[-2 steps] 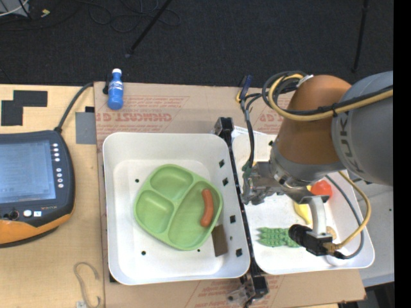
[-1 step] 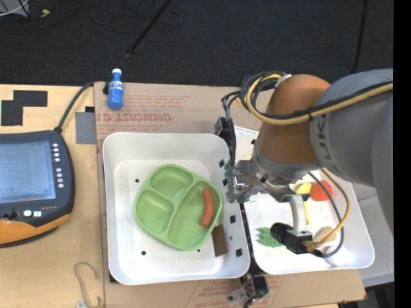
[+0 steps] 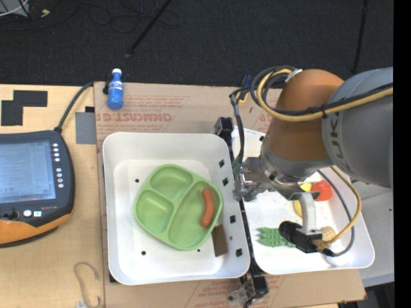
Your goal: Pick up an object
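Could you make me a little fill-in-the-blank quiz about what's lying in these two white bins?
1. The sausage lies on a divided plate whose colour is ____.
2. That plate sits in the ____ bin of the camera view.
3. The blue bottle lies outside the bins, on the ____ sheet.
4. The spiky toy in the right bin is coloured ____.

Missing words: green; left; cardboard; green.

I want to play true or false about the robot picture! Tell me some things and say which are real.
1. A green plate sits in the left bin. True.
2. A sausage lies on the plate. True.
3. The blue bottle is inside the right bin. False: it lies on the cardboard behind the bins.
4. The plate is round with one section. False: it has three compartments.
5. The arm is above the right bin. True.
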